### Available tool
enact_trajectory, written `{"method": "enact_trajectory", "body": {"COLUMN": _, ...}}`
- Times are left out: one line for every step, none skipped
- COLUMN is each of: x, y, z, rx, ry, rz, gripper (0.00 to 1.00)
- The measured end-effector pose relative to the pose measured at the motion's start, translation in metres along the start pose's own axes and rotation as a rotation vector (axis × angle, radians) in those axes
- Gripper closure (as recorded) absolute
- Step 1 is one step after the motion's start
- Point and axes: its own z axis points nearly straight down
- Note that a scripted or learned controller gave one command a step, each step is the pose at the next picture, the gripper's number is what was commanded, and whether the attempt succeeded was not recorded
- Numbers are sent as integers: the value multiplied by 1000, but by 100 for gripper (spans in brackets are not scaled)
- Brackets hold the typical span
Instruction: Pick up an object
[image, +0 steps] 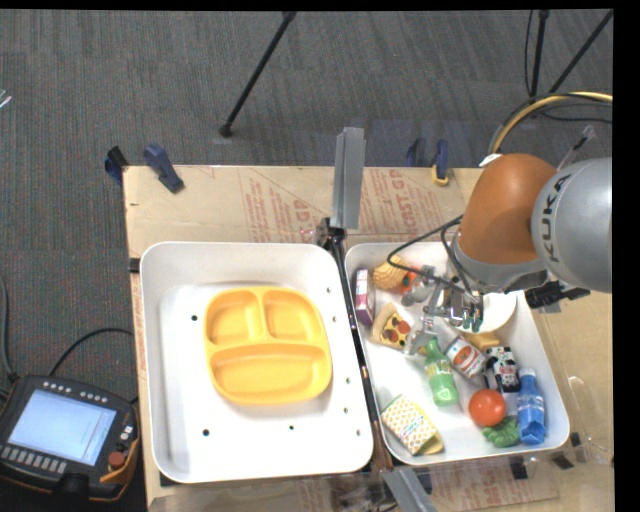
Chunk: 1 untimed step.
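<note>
Your gripper (447, 312) hangs over the right bin (556, 395) — I cannot tell its grasp state — with the green bottle (440, 378) just nearer you than it, long axis running near-to-far, among clutter.

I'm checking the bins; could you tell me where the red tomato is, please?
The red tomato lies in the right bin, near its front right corner, just left of the blue bottle.

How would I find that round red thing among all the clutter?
Look at the right-hand white bin, the crowded one, and go to its near right corner. The red ball-like object lies there, beside a blue bottle and above a green piece. It is the one plain red sphere.
</note>
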Motion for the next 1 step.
{"method": "enact_trajectory", "body": {"x": 94, "y": -64, "z": 0, "rx": 1, "ry": -3, "rz": -76, "gripper": 0}}
